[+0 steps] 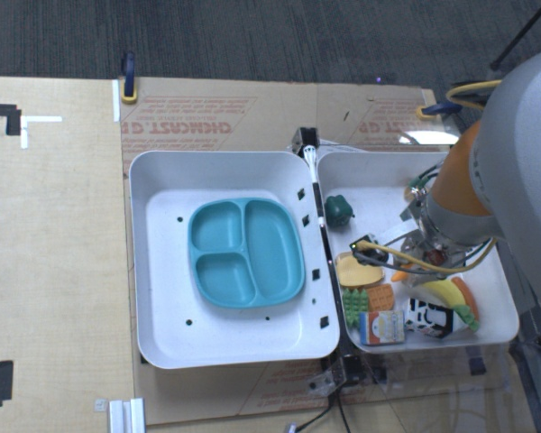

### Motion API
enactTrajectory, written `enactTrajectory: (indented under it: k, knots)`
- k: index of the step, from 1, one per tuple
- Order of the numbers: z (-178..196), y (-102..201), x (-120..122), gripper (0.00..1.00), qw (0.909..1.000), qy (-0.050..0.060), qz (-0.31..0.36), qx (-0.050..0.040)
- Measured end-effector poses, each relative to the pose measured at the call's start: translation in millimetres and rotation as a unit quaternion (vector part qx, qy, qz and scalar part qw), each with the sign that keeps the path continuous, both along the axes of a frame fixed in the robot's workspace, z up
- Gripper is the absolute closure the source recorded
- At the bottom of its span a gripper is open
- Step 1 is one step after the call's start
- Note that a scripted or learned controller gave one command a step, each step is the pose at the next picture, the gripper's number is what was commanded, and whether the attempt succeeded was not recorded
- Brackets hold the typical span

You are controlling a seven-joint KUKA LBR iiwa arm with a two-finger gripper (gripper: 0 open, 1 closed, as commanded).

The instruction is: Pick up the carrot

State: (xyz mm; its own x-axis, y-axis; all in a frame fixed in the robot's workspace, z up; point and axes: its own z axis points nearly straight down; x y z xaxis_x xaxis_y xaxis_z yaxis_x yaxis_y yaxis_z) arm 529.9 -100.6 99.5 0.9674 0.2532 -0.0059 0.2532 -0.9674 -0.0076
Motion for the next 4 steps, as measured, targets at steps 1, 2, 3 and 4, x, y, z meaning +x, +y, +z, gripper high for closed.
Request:
enactTrajectory:
  k: [1, 2, 3, 4]
  knots:
    - [0, 0, 0, 0.0, 1.0, 0.0, 0.0, 0.0]
    - [-2, -3, -41, 0.0, 0.999, -0.019, 0.041, -0.0047]
    - [5, -3, -44, 1.0, 0.9992, -0.012, 0.038, -0.0004]
    - [7, -3, -40, 0.0, 0.9991, -0.018, 0.038, -0.0017]
